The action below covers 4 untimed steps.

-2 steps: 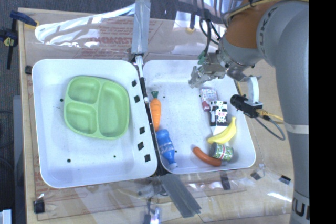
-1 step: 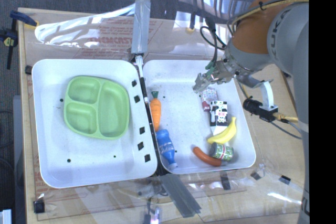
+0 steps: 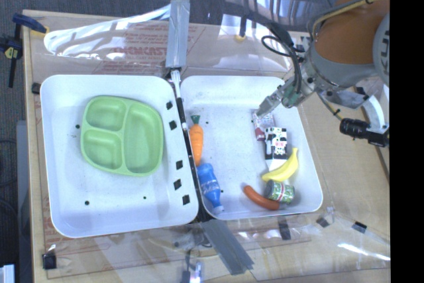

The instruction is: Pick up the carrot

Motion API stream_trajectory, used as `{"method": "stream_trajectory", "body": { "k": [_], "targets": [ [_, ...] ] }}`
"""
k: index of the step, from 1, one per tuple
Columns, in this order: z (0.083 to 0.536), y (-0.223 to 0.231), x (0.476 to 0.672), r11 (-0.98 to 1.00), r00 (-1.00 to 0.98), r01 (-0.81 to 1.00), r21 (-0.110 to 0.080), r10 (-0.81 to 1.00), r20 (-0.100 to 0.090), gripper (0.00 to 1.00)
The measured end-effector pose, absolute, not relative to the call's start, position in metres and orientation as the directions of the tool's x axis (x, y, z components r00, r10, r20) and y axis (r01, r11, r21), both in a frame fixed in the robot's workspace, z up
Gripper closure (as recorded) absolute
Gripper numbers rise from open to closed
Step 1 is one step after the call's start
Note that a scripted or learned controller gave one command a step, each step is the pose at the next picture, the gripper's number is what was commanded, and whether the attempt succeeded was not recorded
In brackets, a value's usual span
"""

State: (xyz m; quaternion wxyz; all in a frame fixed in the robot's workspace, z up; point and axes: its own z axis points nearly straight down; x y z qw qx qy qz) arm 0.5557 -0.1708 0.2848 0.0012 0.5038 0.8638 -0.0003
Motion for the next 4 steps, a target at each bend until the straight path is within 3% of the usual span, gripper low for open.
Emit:
{"method": "stream_trajectory", "body": {
  "k": [1,2,3,4],
  "targets": [
    [0.092,-0.210,0.550,0.489,-0.489,0.872,0.000,0.872,0.000,1.00],
    [0.180,-0.168,0.488,0.437,-0.437,0.900,-0.001,0.900,0.001,1.00],
    [0.255,-0.150,0.478,0.167,-0.167,0.986,0.001,0.986,-0.002,1.00],
    [0.255,-0.142,0.478,-0.189,0.189,0.982,0.001,0.982,-0.001,1.00]
  ]
}}
